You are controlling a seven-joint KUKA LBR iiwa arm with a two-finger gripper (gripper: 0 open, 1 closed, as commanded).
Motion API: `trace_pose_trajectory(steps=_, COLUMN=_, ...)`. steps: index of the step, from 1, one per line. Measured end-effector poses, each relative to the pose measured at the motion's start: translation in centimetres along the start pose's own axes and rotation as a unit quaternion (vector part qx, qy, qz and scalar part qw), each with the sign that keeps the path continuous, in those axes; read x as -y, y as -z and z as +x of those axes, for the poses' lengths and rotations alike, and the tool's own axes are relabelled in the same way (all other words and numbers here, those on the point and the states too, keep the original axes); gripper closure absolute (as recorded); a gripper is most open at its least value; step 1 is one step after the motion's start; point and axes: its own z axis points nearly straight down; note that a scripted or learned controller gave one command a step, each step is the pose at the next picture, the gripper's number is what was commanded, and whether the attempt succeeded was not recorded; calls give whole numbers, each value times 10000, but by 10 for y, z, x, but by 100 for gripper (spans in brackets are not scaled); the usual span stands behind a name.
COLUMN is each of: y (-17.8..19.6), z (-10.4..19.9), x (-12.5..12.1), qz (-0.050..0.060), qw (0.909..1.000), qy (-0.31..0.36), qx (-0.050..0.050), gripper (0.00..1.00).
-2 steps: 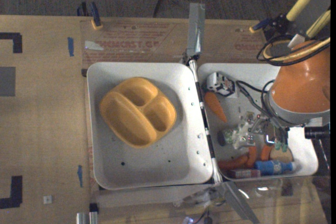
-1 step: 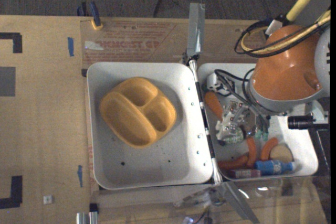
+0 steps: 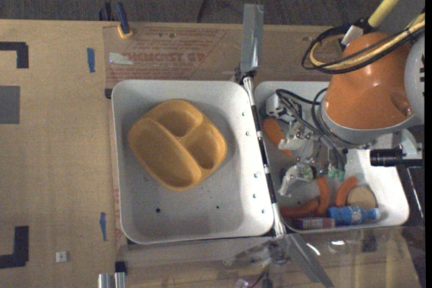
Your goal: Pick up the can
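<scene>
At the near edge of the right bin (image 3: 398, 212) lies the can (image 3: 352, 215). It is blue with a small white patch, and any words on it are too blurry to read. It lies on its side, its long way running left to right along the bin's near wall. Just left of it is a dark flat bar (image 3: 312, 223). Above them are orange sausage shapes (image 3: 322, 195) and a round tan piece (image 3: 362, 197). Higher up hangs the pincer (image 3: 305, 157); I cannot tell if it is open or closed. The left bin (image 3: 135, 212) holds a yellow plate (image 3: 177, 143) with sections. On the counter (image 3: 54, 145) beyond, cardboard (image 3: 169, 54) shows faint red backward letters.
</scene>
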Motion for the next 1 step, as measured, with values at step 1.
trace_pose_trajectory(steps=1, y=-14, z=-55, x=33, qz=4, qw=9996, qy=-272, qx=8, gripper=0)
